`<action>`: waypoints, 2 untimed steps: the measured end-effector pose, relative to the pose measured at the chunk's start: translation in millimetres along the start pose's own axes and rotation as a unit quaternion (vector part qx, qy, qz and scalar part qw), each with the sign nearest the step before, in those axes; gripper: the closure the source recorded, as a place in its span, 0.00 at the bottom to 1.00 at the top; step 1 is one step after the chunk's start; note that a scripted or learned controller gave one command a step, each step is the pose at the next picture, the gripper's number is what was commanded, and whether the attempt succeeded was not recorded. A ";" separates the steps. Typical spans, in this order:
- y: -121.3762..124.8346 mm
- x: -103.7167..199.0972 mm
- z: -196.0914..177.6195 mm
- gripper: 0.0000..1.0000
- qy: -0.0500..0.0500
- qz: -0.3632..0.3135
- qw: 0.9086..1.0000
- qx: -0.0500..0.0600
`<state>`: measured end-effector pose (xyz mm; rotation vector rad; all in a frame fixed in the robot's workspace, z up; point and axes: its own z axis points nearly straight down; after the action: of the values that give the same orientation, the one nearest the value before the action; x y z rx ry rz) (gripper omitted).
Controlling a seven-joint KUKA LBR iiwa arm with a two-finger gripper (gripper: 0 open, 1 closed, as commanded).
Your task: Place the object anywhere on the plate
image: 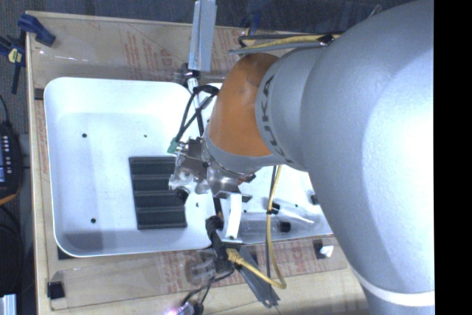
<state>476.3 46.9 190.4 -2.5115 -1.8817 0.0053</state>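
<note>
Dark ribbed rectangular plate (pixel 157 192) flat in left white bin (pixel 70 107); pincer (pixel 193 177) beside it, grip state not discernible.

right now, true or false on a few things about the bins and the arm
1. A dark ribbed plate lies in the left bin. True.
2. The plate is round and white. False: it is rectangular and dark.
3. The arm covers most of the right bin. True.
4. The plate leans upright against the bin wall. False: it lies flat on the floor.
5. The arm's orange band sits over the bins' shared edge. True.
</note>
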 end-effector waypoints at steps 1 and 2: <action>-19.8 85.6 60.3 1.00 -0.001 -0.061 0.998 0.001; -39.1 152.7 -0.7 1.00 0.000 -0.166 0.986 0.000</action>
<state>481.7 204.4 191.1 -2.1642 -2.2729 0.0047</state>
